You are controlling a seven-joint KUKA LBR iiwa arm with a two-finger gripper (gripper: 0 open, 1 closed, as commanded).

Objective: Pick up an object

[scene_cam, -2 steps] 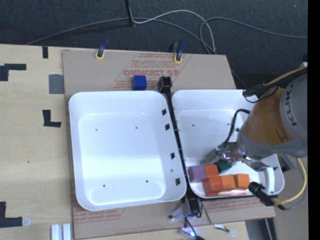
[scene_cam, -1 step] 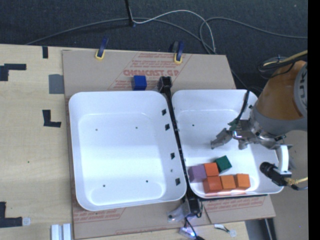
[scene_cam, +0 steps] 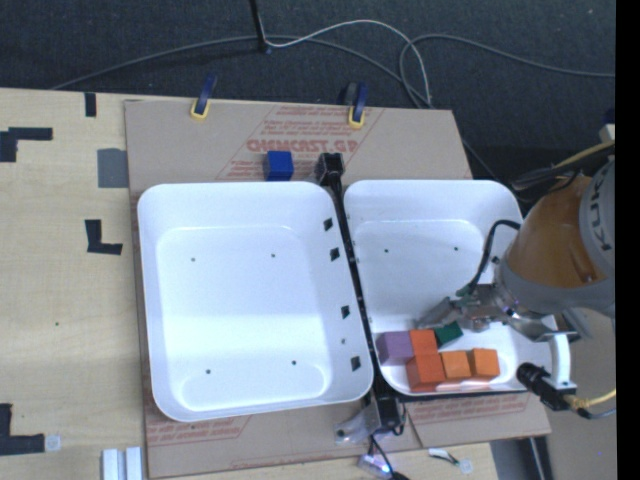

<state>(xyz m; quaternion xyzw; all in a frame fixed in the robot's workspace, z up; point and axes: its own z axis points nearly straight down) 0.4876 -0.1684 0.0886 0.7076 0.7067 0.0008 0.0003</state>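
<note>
Arm low over right bin, near the block cluster.
Left bin (scene_cam: 240, 298) beside right bin (scene_cam: 430, 208). End effector (scene_cam: 462, 315) sits over green block (scene_cam: 449, 333); grip state: can't tell. Orange blocks (scene_cam: 445, 363) and purple block (scene_cam: 396, 345) lie at the near edge.

Even overhead light, soft shadows; mild glare on left bin (scene_cam: 165, 298) floor; slightly soft focus.

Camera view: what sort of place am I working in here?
Most likely a robotics lab bench set up for bin picking: two white bins clamped side by side on a cardboard sheet, loose cables on dark carpet, and small coloured blocks under the gripper.
</note>
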